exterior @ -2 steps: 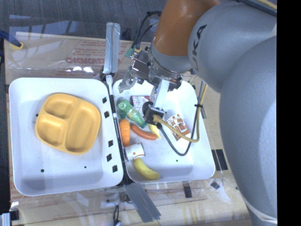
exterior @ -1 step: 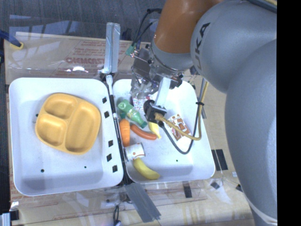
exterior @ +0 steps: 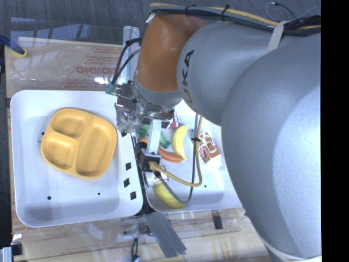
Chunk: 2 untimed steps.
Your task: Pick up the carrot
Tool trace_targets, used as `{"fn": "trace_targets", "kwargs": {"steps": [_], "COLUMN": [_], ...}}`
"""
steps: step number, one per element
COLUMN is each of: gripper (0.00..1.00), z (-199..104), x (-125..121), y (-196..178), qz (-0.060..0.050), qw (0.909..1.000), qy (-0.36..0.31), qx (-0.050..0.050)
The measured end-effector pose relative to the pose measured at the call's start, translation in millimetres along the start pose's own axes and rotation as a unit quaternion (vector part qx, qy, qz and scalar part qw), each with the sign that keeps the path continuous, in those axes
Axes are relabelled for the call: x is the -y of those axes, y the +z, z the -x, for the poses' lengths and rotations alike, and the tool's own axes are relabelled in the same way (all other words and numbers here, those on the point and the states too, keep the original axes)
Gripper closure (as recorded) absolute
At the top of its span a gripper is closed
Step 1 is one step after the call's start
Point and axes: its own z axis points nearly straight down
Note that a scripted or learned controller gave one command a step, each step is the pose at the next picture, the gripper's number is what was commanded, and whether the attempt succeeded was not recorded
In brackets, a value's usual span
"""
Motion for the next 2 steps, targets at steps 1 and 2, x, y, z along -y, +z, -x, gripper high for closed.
{"fn": "trace_targets", "kwargs": {"steps": [1,2], "gripper": [1.00,1.00], "z": [-50,-58], "x": [19,18], "y": [-35,-78], "qz": [0.002,0.002], "qw": [0.9978,0.9917], "qy": [-0.067,-0.128], "qx": [0.000,-0.001]}}
